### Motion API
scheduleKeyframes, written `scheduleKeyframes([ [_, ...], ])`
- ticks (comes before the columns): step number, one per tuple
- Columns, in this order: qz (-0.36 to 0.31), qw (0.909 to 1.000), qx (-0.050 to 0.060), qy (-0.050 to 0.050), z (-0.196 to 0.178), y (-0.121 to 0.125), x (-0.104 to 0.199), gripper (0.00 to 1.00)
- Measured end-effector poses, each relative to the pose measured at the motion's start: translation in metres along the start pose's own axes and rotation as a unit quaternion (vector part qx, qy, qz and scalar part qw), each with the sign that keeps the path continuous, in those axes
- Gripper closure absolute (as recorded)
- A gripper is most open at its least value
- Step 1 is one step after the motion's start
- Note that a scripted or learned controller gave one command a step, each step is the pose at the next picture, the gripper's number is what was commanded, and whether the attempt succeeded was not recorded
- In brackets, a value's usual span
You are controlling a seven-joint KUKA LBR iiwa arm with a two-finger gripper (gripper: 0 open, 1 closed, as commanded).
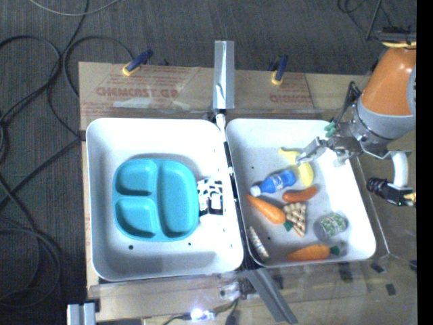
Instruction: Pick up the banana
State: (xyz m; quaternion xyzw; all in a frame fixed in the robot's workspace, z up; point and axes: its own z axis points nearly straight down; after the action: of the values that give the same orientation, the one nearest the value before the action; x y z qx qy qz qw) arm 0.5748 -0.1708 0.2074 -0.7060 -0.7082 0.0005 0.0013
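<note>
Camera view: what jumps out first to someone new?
The bright blue divided tray in the left bin grabs the eye first. Next comes the clutter in the right bin: a yellow banana beside a blue bottle, with orange carrots below. The gripper hovers right over the banana, reaching in from the right.

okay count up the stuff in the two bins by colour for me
Blue: 2, the divided tray and the bottle
Orange: 3, carrot, carrot, sausage
Yellow: 1, the banana
Other colours: 4, waffle cone, grey-green can, black-and-white card, striped piece
Total: 10
</note>
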Motion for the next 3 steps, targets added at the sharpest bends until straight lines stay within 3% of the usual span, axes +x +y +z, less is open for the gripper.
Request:
scheduleKeyframes([
  [1, -0.094, 0.9956, -0.001, -0.002, -0.059, 0.006, 0.007, 0.00],
  [2, -0.033, 0.9994, -0.002, -0.002, 0.081, 0.013, -0.018, 0.00],
  [3, -0.096, 0.9954, -0.004, -0.004, 0.120, 0.053, -0.030, 0.00],
])
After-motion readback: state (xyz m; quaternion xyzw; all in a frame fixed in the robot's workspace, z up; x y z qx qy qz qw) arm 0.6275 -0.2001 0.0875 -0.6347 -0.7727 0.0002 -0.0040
